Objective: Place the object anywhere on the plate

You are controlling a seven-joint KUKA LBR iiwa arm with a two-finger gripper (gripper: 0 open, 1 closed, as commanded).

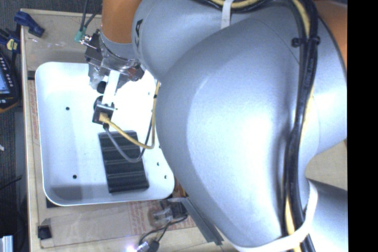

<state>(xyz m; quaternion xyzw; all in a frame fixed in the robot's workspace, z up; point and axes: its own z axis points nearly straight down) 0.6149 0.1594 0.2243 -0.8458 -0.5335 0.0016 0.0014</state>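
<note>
Quick status from my remote seat. I'll use the white bin (53,127) as my reference for everything. The only loose thing I can see in it is a dark ribbed slab (124,165). It's lying flat on the bin floor, down near the bin's lower wall and a bit right of the bin's middle. I'm guessing that's the object to move. It's long and narrow, so lying flat like that it looks best grabbed from above, across its short side.

The gripper (100,77) hangs over the upper half of the bin, closer to the upper wall. It's clear of the slab, so nothing is being carried. I honestly can't tell whether it's spread or pressed together, because the wrist hardware sits right over it.

The arm (236,97) leans in across the bin's right wall, probably because it comes from that side, and its bulk covers everything beyond. So I can't tell where the plate is. My read is that the pick hasn't happened yet.
</note>
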